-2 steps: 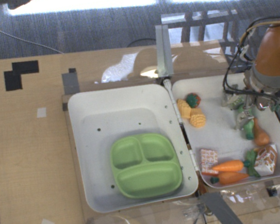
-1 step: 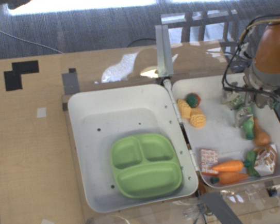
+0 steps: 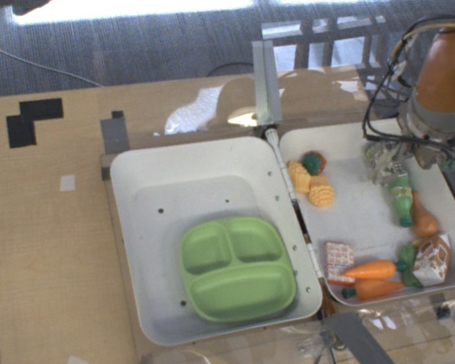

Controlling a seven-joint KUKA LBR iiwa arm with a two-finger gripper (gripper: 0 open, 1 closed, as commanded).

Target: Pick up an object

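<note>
Camera view: smooth green compartmented plate [image 3: 237, 269], glossy carrots [image 3: 370, 271].

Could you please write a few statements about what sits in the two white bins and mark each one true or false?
1. The green three-compartment plastic plate lies in the left white bin. True.
2. The two orange toy carrots lie near the front edge of the right white bin. True.
3. The yellow toy corn cobs sit on the green plate. False: they lie in the right bin, near its left wall.
4. The gripper hangs over the left bin. False: it is over the right bin's far right part.
5. The green toy bottle lies just below the gripper in the image. True.
</note>
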